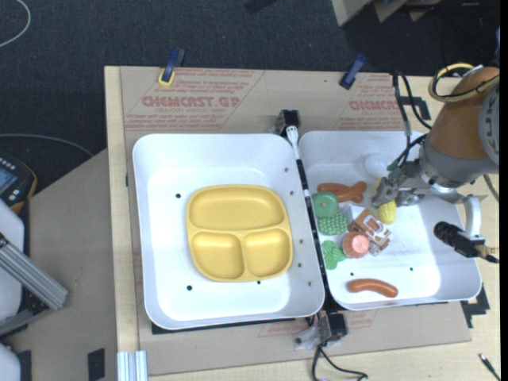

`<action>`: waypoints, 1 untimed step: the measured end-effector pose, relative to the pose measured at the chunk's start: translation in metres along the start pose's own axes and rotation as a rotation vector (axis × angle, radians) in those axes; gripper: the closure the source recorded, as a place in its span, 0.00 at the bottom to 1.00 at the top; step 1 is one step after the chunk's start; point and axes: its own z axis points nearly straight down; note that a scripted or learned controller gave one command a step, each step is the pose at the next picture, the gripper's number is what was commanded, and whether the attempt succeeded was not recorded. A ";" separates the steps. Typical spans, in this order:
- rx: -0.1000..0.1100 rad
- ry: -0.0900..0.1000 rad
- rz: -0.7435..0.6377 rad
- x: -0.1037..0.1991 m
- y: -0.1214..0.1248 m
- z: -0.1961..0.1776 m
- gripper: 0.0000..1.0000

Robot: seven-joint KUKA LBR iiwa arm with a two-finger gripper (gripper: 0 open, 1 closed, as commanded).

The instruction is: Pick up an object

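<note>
The arm (pixel 468 125) is reaching in over the right bin (pixel 456 280), its orange band sitting above the grey wrist. The gripper (pixel 389 194) is hanging low at the bin's middle, just above a small yellow corn piece (pixel 387 211). Whether it is gripping that piece cannot be told from this angle.

Taking the right bin as landmark: an orange carrot-like piece (pixel 343 189) is lying toward its upper left, with a round green piece (pixel 324 205) just below it. A knobbly green piece (pixel 333 223) is resting below that, and a leafy green piece (pixel 331 254) is sitting lower along the bin's left wall. A brown and white wrapped item (pixel 373 230) and a pink round piece (pixel 356 246) are touching near the bin's centre. A sausage (pixel 372 287) is lying alone near the bin's front edge.

To the left of the right bin, the left bin (pixel 159 213) is holding a yellow three-compartment tray (pixel 238 232).
</note>
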 end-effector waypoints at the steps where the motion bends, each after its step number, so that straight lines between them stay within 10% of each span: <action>1: -0.007 -0.002 -0.002 0.004 -0.002 -0.063 1.00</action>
